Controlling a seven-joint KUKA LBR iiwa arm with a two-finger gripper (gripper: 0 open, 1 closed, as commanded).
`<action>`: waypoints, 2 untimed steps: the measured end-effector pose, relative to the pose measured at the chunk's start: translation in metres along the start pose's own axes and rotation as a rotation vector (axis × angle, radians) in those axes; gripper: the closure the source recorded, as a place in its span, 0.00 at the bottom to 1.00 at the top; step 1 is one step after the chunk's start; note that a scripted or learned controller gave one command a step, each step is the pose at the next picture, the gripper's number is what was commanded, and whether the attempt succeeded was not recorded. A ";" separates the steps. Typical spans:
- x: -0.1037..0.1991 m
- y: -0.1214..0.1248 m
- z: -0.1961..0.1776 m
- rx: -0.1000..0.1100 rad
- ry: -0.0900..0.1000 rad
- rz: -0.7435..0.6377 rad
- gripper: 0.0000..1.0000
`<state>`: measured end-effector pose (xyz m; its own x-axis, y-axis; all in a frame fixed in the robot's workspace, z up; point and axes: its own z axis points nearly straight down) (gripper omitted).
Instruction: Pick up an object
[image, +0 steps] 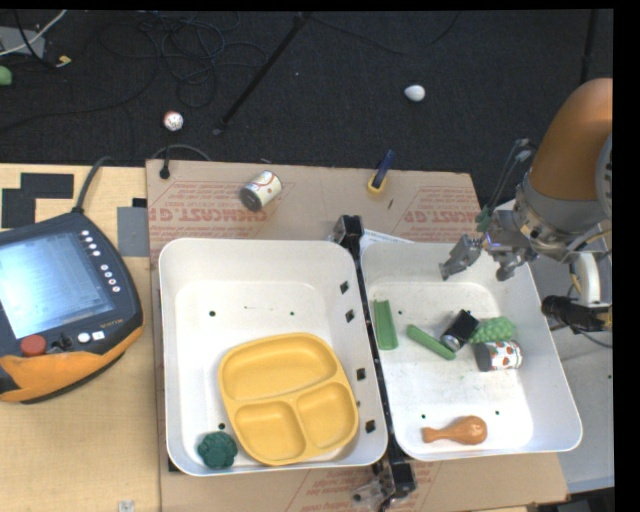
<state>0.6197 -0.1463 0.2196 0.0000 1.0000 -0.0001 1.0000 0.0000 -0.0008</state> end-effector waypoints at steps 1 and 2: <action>0.083 -0.024 -0.307 -0.017 0.000 -0.005 0.00; 0.083 -0.023 -0.305 0.004 0.000 -0.006 1.00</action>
<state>0.5972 -0.0633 0.5250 -0.0061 1.0000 -0.0001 1.0000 0.0061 -0.0045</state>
